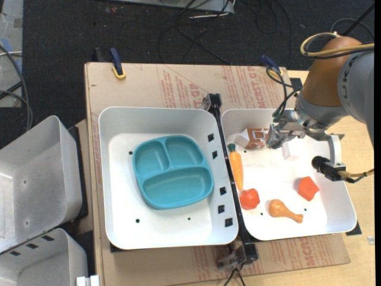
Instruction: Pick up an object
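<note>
Task looks early: nothing sits between the fingers, nothing is lifted, every item lies on a bin floor. The gripper (pixel 278 137) hangs low over the back-left part of the right bin (pixel 333 219), just beside a small brown-and-white carton (pixel 256 138) that lies near the rear wall; whether metal touches card I cannot tell. The state of the fingers is also unreadable from this slant (the wrist and its cabling crowd them), so I cannot tell whether they are spread or closed. My judgement: the carton is the likely pick, and the whole grasp and lift are left to do. Other candidates in the same bin: an orange carrot (pixel 237 168), long and tapered, lying along the left wall; a red rounded piece (pixel 249 199) just below its tip; an orange-red blocky piece (pixel 308 187) towards the right; a tan toy drumstick (pixel 284 210), bulbous at one end and narrow at the other, near the front. All look like smooth moulded plastic, faintly glossy. The left bin (pixel 119 219) holds a teal divided plate (pixel 173 171), three compartments, rounded corners, matte. Both bins are shallow, white, hard-walled, resting on a counter (pixel 155 82) of printed cardboard sheet.
</note>
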You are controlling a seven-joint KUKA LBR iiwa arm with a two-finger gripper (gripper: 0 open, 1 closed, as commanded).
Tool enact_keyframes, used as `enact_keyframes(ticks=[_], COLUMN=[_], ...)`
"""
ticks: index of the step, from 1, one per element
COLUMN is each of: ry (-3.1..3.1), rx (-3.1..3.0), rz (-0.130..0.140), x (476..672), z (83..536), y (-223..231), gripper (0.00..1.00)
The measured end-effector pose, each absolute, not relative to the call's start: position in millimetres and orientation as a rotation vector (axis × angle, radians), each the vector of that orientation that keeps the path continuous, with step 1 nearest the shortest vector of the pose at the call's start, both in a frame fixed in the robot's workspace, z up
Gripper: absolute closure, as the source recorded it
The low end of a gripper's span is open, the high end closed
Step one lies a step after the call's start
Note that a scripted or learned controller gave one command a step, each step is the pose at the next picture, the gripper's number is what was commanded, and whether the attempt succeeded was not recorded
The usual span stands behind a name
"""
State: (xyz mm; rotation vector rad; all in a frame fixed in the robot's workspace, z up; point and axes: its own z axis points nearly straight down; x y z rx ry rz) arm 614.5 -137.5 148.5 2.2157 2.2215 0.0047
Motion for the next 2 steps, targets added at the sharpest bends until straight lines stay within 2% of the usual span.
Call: enact_keyframes(ticks=[2], ry=[2.223], rx=[2.213], rz=[0.005], x=[617.1], z=[236], y=[-135], gripper=[1.00])
